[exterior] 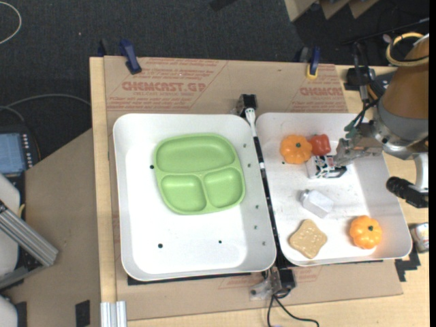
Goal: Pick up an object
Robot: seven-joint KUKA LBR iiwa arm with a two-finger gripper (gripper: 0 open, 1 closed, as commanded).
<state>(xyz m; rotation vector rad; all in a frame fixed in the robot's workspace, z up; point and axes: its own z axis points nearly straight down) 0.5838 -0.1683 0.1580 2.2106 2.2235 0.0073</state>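
Nearest, at right bin's (388, 254) front edge: toast slice (308, 239), orange pumpkin (366, 232) beside it. Leftward, green divided plate (199, 173) in left bin (129, 203). Farther right, second pumpkin (296, 149) touching red block (320, 144); grey block (317, 201) mid-bin. Gripper (328, 169) low beside red block; cannot tell whether apart or together.

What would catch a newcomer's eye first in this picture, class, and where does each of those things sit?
First comes the green divided plate, lying alone in the left bin. Next are the two orange pumpkins in the right bin: one pumpkin near the back beside a red block, the other pumpkin at the front right, with a slice of toast to its left. The gripper reaches in just in front of the red block.
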